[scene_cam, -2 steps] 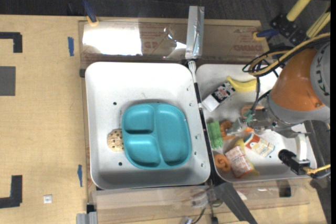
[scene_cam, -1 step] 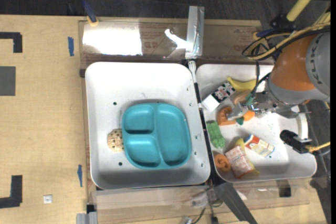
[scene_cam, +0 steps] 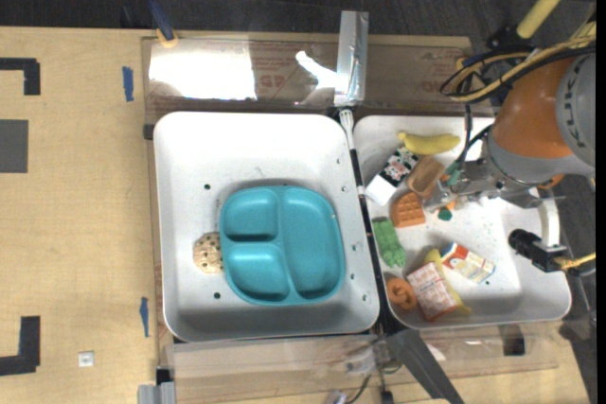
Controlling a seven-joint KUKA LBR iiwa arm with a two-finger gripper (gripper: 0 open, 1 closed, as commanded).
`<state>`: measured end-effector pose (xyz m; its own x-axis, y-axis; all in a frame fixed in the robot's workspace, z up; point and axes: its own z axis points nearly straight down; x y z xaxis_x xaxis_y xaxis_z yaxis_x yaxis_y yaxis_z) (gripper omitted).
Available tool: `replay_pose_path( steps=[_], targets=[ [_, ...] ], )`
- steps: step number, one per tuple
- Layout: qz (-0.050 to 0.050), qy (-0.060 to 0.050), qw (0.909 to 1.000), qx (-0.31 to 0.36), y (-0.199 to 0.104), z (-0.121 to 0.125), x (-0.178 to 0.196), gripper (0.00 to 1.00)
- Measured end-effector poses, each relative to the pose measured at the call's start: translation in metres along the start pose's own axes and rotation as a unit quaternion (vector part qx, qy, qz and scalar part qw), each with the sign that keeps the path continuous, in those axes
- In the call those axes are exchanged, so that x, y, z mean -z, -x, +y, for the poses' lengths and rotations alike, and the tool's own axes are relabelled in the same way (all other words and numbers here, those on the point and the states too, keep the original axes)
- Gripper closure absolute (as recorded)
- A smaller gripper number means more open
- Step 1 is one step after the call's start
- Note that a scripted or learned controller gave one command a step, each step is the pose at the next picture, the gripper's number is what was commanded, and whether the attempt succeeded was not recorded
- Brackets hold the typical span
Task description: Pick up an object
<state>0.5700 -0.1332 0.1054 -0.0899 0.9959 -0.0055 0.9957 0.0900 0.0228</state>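
Note:
The right bin (scene_cam: 542, 300) holds several small items. At the back lies a yellow banana (scene_cam: 431, 143), with a black-and-white packet (scene_cam: 399, 168) and a brown block (scene_cam: 425, 175) beside it. An orange cracker-like square (scene_cam: 409, 210) and a green piece (scene_cam: 388, 241) sit near the left wall. Toward the front lie a red-and-white carton (scene_cam: 469, 262), a pink packet (scene_cam: 434, 289) and an orange fruit (scene_cam: 401, 291). My gripper (scene_cam: 453, 187) hangs low in the bin, just right of the brown block and above the orange square. Nothing visibly sits in it.
The left bin (scene_cam: 180, 147) carries a teal divided tray (scene_cam: 281, 241) with a speckled cookie (scene_cam: 207, 251) against its left side. A metal post (scene_cam: 351, 57) and clear panel stand behind the bins. Cables (scene_cam: 478, 71) loop at the back right.

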Motion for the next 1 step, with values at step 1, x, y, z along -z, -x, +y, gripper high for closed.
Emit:
replay_pose_path(
  steps=[1],
  targets=[
    [0.003,-0.009,0.9990,-0.044,-0.0759,-0.0274,0.0819,1.00]
  ],
)
